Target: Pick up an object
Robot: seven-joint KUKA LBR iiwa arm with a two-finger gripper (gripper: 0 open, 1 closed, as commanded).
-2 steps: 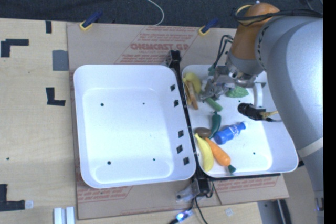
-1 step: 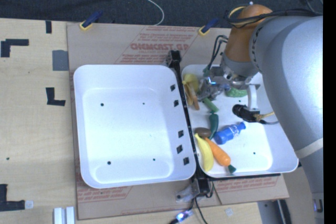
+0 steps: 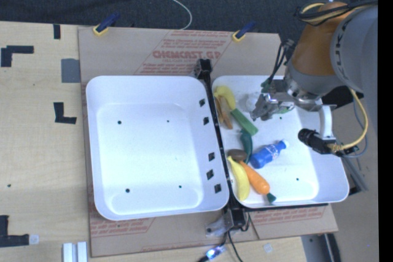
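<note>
The right bin [image 3: 307, 193] holds several small objects. A yellow banana [image 3: 223, 96] and a brown stick-like item [image 3: 223, 113] lie along its left wall at the back. A green piece [image 3: 245, 127] runs down the middle. A blue bottle [image 3: 267, 154] lies near the centre. At the front left sit a second banana [image 3: 239, 179] and an orange carrot [image 3: 258, 181]. My gripper [image 3: 263, 106] hangs over the back middle of this bin, just right of the green piece, with its fingers pointing down and left. I see nothing between them.
The left bin [image 3: 147, 144] stands beside the right one, with a black divider [image 3: 212, 132] between them. Both rest on a cardboard sheet [image 3: 178, 52]. A black cable connector [image 3: 313, 139] hangs off the arm over the right bin's right side.
</note>
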